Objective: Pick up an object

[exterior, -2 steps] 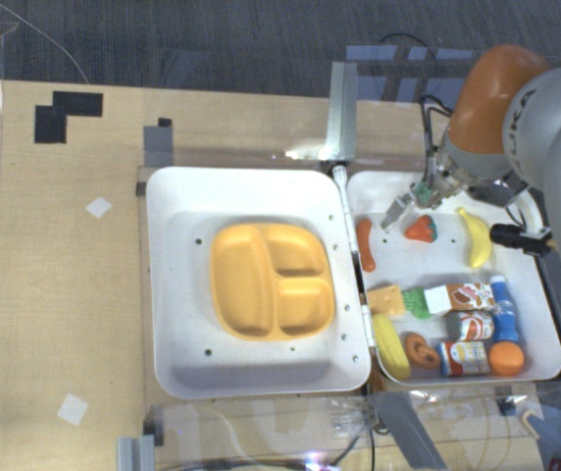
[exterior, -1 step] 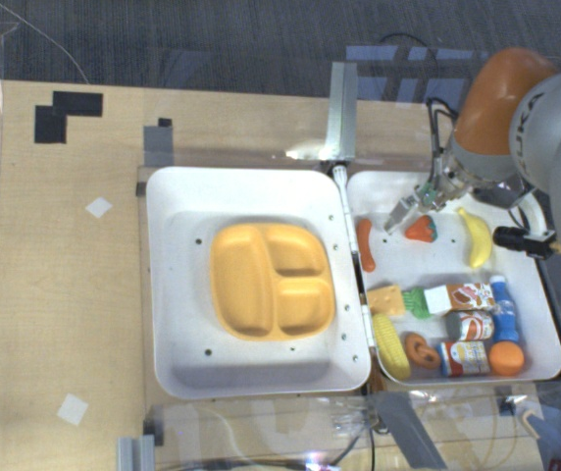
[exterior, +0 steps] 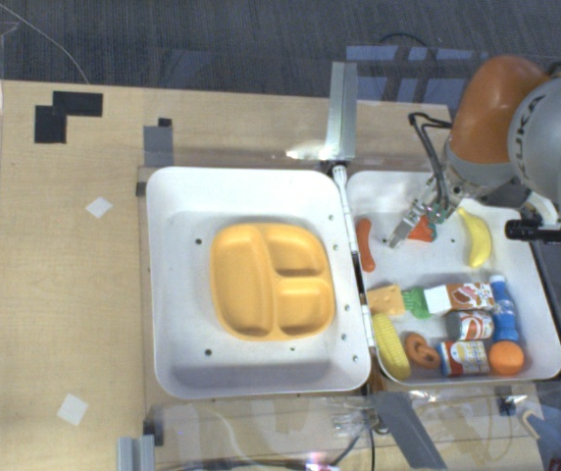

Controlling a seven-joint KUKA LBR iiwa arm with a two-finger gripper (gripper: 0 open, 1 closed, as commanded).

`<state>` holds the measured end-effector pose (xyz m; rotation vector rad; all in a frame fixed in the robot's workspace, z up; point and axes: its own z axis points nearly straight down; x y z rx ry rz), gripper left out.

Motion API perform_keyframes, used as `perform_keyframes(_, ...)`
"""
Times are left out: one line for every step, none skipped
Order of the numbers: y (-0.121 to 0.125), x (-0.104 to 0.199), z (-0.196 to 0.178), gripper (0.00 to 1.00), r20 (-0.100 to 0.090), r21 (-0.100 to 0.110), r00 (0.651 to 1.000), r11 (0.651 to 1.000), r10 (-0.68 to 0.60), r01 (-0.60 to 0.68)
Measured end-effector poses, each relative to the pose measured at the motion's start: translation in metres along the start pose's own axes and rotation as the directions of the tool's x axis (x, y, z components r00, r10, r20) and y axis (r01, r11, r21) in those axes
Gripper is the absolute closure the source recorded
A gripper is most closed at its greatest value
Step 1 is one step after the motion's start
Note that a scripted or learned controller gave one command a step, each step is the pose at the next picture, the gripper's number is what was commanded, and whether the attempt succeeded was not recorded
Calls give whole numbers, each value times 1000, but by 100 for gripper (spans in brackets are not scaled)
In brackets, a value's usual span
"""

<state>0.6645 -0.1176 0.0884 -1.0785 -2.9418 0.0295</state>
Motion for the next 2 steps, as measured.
perform_keyframes(10, -1, -15, 100, 19, -25, 1000, 1000, -6, 7)
perform_keyframes(9, 4, -12, 0, -3, -15, 1000, 1000, -9, 9)
